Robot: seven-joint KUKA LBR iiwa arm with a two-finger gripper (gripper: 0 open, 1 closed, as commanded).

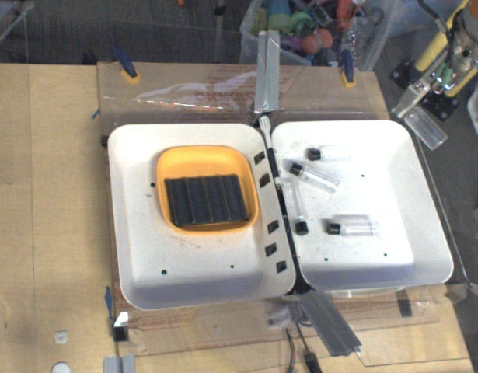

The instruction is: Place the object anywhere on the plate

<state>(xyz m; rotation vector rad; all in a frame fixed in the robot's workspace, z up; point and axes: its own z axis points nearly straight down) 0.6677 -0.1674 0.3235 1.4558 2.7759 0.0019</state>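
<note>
A yellow-orange plate (240, 165) sits in the left white bin (137, 263). A black ridged rectangular object (206, 199) lies flat on the plate's middle. Several clear vials with black caps lie in the right white bin (394, 255): one near the back (322, 155), one just in front of it (315, 176), one along the divider (294, 207), and one in the middle (350, 227). My gripper (425, 103) hangs outside the right bin, above its far right corner, well away from the plate and the vials. Nothing shows in its grasp.
A raised divider with black tabs (271, 208) runs between the two bins. Behind the bench a clear tub of colourful toys (316, 10) stands. Blue clamps (128, 70) hold a plastic sheet at the back edge.
</note>
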